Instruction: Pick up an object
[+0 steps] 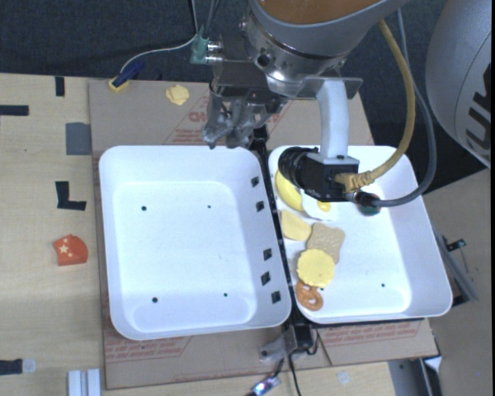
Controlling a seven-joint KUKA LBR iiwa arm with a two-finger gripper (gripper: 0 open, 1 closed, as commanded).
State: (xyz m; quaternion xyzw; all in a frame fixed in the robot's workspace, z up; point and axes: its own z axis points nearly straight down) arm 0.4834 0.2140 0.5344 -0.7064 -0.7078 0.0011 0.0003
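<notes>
A tan wooden bench (pixel 33 221) fills the scene, seen from above at a slant, with dark floor beyond its far edge. On a cardboard sheet (pixel 148 114) sit two shallow white bins, side by side. The left bin (pixel 120 304) holds nothing pickable. The right bin (pixel 396 279) holds the task's objects, clustered along its edge at nine o'clock — likely pushed there: a banana (pixel 287 195), a yellow wedge (pixel 294 226), a cracker (pixel 327 239), a yellow disc (pixel 316 266) and a pretzel (pixel 309 298), overlapping in a line. The gripper (pixel 235 130) hangs over the left bin's rim at one o'clock, apart from every object, gripping nothing; whether its claw is spread or pressed together I cannot tell. Outside the bins lie a strawberry (pixel 70 250) at nine o'clock and a yellow scrap (pixel 177 95) at twelve — probably strays.
</notes>
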